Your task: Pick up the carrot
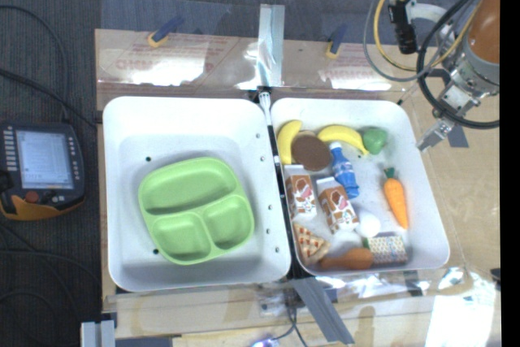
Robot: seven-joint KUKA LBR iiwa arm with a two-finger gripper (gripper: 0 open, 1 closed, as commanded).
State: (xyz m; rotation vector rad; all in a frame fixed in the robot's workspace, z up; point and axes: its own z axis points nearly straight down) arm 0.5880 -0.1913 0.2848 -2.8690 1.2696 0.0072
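The carrot (396, 201), orange with a small green top, lies along the right side of the right bin (428, 199), top end pointing away from me. Nothing rests on it. My gripper (443, 134) hangs outside that bin, just past its upper right corner, above and to the right of the carrot and well clear of it. Nothing is seen in the gripper.
The right bin also holds two bananas (341, 135), a green item (374, 140), a brown disc (309, 150), a blue bottle (344, 171), two cartons (337, 207), a pizza slice (309, 241) and a sausage (349, 259). A green divided tray (195, 207) sits in the left bin (122, 175).
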